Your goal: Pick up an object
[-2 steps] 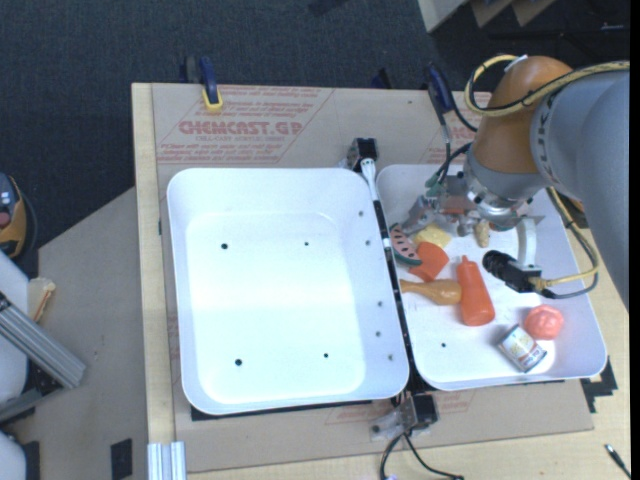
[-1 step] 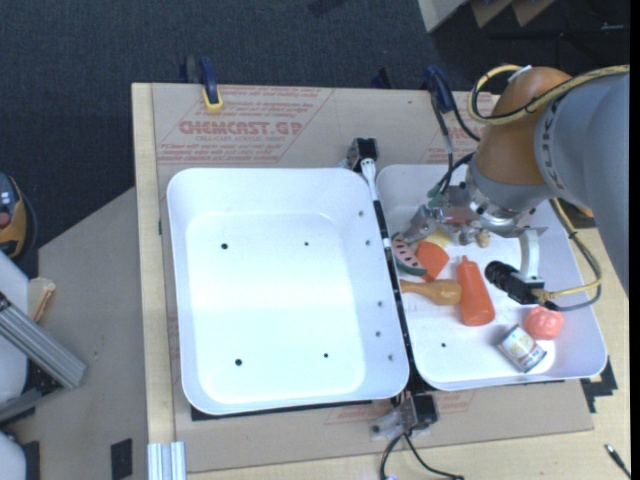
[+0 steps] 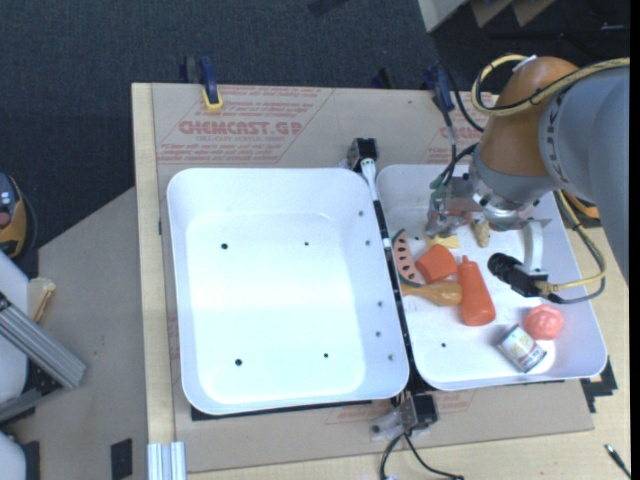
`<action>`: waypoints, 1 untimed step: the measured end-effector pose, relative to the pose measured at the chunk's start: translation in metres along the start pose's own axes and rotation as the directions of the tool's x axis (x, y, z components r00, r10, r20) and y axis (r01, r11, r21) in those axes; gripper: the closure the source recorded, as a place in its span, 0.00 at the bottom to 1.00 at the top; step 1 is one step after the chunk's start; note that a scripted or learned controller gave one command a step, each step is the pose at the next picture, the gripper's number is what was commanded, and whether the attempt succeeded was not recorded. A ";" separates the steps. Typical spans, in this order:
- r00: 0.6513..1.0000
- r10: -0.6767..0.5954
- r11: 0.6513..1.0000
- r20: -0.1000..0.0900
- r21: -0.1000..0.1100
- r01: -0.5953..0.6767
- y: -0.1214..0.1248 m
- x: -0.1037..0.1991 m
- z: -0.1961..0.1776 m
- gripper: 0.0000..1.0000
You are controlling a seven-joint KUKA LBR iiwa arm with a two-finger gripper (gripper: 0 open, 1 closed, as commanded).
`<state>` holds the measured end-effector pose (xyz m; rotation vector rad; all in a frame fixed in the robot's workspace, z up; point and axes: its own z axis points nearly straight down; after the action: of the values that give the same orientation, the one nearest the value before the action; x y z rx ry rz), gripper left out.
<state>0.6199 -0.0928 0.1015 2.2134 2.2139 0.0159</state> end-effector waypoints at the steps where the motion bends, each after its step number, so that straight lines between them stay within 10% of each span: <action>1: 1.000 0.002 1.000 0.002 0.002 -0.002 0.036 -0.068 0.008 1.00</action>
<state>0.6557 -0.1608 0.0943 2.2152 2.2119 0.0117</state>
